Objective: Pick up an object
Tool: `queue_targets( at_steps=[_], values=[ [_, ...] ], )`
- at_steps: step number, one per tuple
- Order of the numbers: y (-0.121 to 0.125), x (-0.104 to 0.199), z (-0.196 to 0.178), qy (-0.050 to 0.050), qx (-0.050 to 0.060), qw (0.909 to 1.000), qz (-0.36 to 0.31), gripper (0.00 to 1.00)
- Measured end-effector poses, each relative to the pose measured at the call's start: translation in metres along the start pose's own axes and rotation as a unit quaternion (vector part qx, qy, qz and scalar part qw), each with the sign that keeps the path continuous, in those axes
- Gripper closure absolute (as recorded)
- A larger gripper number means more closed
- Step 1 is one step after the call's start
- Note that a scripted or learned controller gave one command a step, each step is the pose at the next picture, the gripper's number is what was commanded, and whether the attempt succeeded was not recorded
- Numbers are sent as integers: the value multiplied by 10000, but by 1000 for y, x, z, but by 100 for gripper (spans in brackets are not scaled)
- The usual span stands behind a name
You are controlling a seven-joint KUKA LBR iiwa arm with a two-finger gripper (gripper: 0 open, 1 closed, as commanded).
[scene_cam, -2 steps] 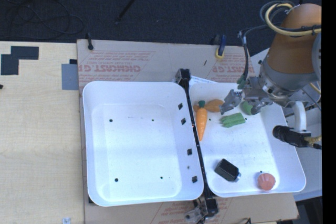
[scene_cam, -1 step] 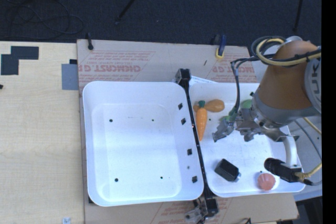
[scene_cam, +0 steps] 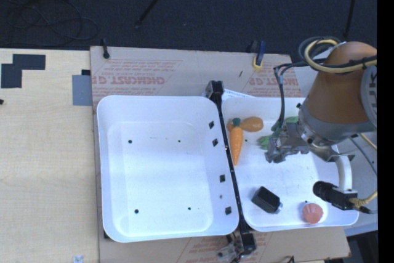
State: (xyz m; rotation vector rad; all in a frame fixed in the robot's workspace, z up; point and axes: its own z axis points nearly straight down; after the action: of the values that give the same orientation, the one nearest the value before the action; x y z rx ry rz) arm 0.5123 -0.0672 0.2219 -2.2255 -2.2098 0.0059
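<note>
Orange-banded and grey, the arm reaches in from the right, its tool (scene_cam: 278, 149) low over the right bin (scene_cam: 289, 222), close to a small green object (scene_cam: 266, 140) that it partly hides. Whether the tool's jaws stand wide or narrow cannot be told from this angle, and nothing can be seen held between them. By that reading the pick is not yet made: every object lies on the bin floor, and the grasp and the lift are both left to do. Nearest the tool's left, a carrot (scene_cam: 235, 142) lies beside the divider between the bins, its long axis running roughly along that divider, green top toward the far edge and tip toward the near one. A yellow-orange piece (scene_cam: 252, 124) sits just beside its top. A black block (scene_cam: 266, 199) and a pink ball (scene_cam: 312, 213) rest well apart near the front rim. The left bin (scene_cam: 117, 111) takes no part.
</note>
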Motion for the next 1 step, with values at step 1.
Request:
queue_targets(
  at_steps=[1],
  values=[
    [-10, 56, -106, 5, -71, 9999, -73, 100]
  ],
)
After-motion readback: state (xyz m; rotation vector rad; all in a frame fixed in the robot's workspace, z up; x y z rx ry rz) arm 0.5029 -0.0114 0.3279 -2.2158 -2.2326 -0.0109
